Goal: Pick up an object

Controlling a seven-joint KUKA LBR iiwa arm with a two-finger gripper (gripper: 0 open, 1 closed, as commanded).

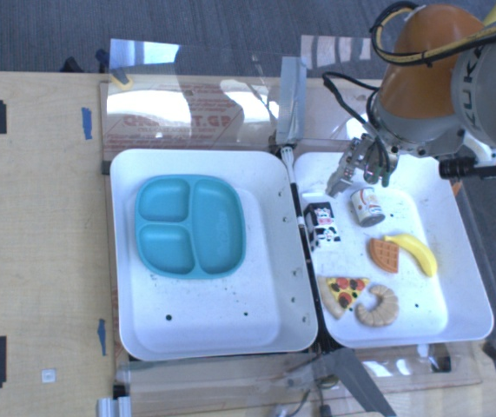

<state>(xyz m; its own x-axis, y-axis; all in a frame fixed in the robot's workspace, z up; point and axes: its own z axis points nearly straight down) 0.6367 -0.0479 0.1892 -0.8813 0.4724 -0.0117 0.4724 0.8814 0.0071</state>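
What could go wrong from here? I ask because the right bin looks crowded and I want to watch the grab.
The gripper hangs near the bin's back edge, close to the can, which lies on its side and may roll. The waffle and banana touch, so a grab may nudge both.

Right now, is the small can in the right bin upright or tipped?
Tipped. The can lies on its side on the right bin floor, just below the gripper.
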